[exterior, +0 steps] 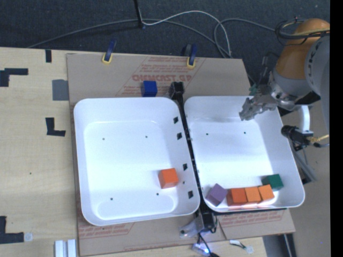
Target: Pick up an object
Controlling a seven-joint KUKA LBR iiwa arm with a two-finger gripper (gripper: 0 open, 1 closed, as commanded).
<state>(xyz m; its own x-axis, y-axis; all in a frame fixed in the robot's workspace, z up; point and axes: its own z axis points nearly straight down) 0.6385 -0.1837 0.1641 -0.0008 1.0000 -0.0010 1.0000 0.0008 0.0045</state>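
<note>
An orange cube [168, 178] lies in the left bin [96, 116] near its front right corner. In the right bin [214, 107], along the front wall, sit a purple block [216, 194], an orange block [236, 196], a second orange block [252, 195], a lighter orange block [266, 193] and a green block [274, 182]. My gripper [250, 109] hangs over the right bin's far right corner, well away from the blocks, with nothing seen between its fingers.
A blue cube [149, 88] rests on the cardboard behind the left bin. A black clamp [176, 90] joins the bins at the back. Cables [177, 17] run across the dark floor behind. The arm's wrist [297, 63] looms at the right.
</note>
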